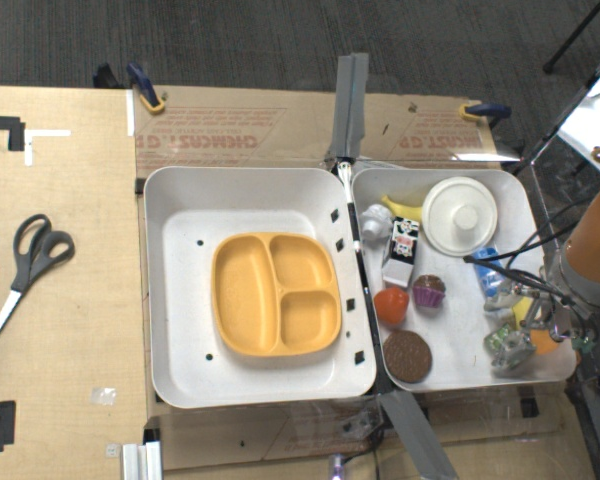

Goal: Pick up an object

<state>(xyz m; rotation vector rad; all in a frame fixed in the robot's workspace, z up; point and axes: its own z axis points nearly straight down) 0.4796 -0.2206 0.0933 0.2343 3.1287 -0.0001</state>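
Scissors [25,268] on bench, L of bins.

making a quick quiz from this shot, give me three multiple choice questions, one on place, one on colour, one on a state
1. Where is the divided plate?
A. left bin
B. right bin
C. on the cardboard

2. What colour is the ball beside the cupcake?
A. blue
B. orange-red
C. green

3. How do the scissors lie?
A. in the right bin
B. on the plate
C. flat on the bench, outside the bins

Answers: 1 A, it sits in the middle of the left bin. 2 B, its surface is orange-red. 3 C, they rest on the wood left of both bins.
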